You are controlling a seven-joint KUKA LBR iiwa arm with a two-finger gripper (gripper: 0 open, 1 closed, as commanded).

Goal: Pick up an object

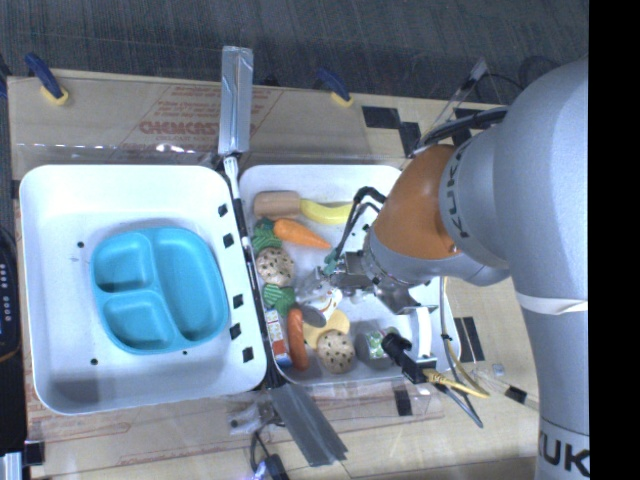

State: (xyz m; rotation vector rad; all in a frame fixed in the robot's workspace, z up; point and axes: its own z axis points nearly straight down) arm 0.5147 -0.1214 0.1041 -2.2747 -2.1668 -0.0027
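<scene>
Over the right bin (262,183), among toy food: gripper (322,290) low beside carrot (300,233), banana (326,210), cookie (273,266) and sausage (296,335); fingers' state impossible to tell, nothing seen held. Blue sectioned tray (158,290) lying alone in the left bin (60,198)

Single fixed camera above bench (120,118), looking down at slant on both bins (60,198); arm (500,198) enters from right.
</scene>
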